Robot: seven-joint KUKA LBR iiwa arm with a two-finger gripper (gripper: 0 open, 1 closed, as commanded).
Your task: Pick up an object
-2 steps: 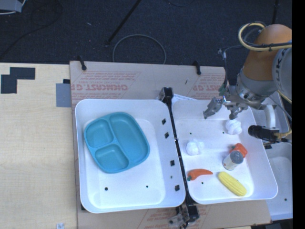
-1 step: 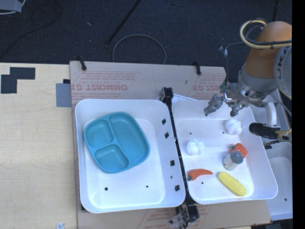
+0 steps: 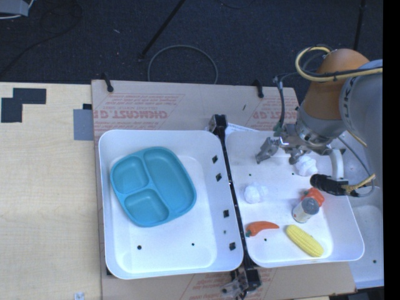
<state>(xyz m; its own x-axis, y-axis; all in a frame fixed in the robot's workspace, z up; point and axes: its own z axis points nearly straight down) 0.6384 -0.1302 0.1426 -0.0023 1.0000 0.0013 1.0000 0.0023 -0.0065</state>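
The pincer [image 3: 269, 150] hangs spread and holding nothing over the right bin [image 3: 350, 245]; the white lump [image 3: 253, 193] just below it looks the easiest target: descend straight, then close.

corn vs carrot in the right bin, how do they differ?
The corn is yellow; the carrot is orange-red with a green end. The corn looks thicker and longer than the carrot. The corn lies slanted, its lower end toward the bin's near right corner; the carrot lies nearly level, close to the divider between the bins. Both lie flat in the right bin, near its front edge, apart from the gripper.
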